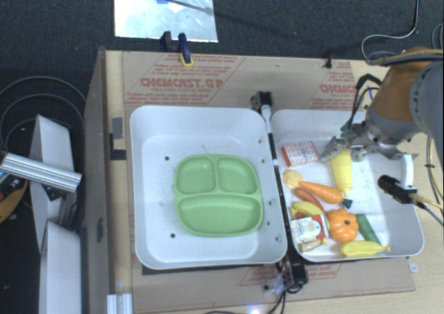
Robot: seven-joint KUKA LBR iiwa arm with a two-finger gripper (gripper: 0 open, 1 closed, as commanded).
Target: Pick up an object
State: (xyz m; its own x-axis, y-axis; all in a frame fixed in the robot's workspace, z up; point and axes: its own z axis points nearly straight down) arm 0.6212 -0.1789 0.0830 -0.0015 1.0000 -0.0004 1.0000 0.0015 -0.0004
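- While the arm (409,94) is reaching in from the right, its pincer (345,145) is hanging low over the right bin (399,198), just above the top end of a yellow corn cob (341,171).
- How wide the pincer is standing I cannot tell, and nothing is showing between its tips.
- Toys are crowding the right bin: a red-and-white carton (300,152) is lying near the back left, just beside the corn cob.
- An orange carrot (321,190) is lying slantwise below the cob, with a small yellow piece (292,179) at its left end.
- Nearer the front, an orange pumpkin (342,224) is sitting beside a green cucumber (368,229), and a yellow banana (363,249) is lying along the front wall.
- A white packet (308,230) is resting left of the pumpkin.
- Over in the left bin (149,167), a green divided plate (218,193) is sitting alone, flat on the floor.
- Both bins are standing on a cardboard-covered bench (201,77).
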